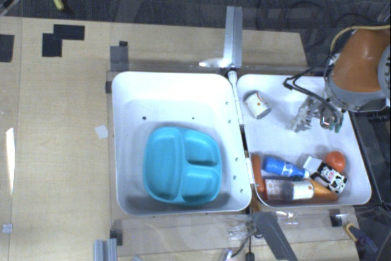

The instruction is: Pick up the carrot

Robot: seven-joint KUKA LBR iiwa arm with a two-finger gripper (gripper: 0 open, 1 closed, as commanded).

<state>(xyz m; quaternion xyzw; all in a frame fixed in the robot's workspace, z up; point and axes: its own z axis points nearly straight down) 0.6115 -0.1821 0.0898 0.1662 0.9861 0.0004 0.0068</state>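
Over the right bin [360,150], the gripper [308,116] hovers, grip unreadable; the carrot [257,175] lies near-left against the divider, best approached from above, clear of the bottles [287,179].

Two shallow white plastic bins sit side by side at the centre of the frame, the left bin [122,131] touching the right bin [360,150] along a shared divider. A blue moulded plastic tray with compartments [182,163] lies in the lower middle of the left bin. In the right bin, a small white cylindrical cup [257,104] lies at upper left. The two-finger metal gripper [313,115] hangs over the upper middle. Along the lower edge lie a long orange carrot [257,175] at lower left, a blue and white tube [285,167] just right of it, a dark bottle with a white cap [288,190] below that, and a round orange ball [335,161] at lower right.
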